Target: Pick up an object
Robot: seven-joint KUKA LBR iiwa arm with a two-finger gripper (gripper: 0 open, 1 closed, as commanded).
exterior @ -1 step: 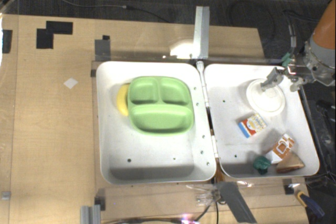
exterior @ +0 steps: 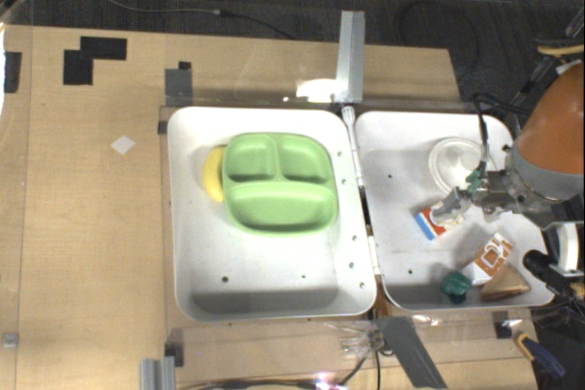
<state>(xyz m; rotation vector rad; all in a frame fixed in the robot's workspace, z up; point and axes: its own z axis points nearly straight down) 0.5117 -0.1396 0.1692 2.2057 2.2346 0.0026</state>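
My gripper (exterior: 452,207) hangs low over the middle of the right bin (exterior: 393,265), reaching in from the right under the arm's orange band (exterior: 556,131). Its tip sits right at a small red, white and blue packet (exterior: 430,223), covering the packet's upper right part. I cannot tell whether it touches the packet. Behind the gripper lies a clear round cup (exterior: 454,156). Toward the bin's front right are an orange and white carton (exterior: 492,257), a dark green object (exterior: 454,287) and a brown wedge (exterior: 505,289).
The left bin (exterior: 265,288) holds a green divided plate (exterior: 278,181) with a yellow object (exterior: 212,175) poking out at its left edge. A metal post (exterior: 351,59) stands behind the wall between the bins. Cables lie at the right edge.
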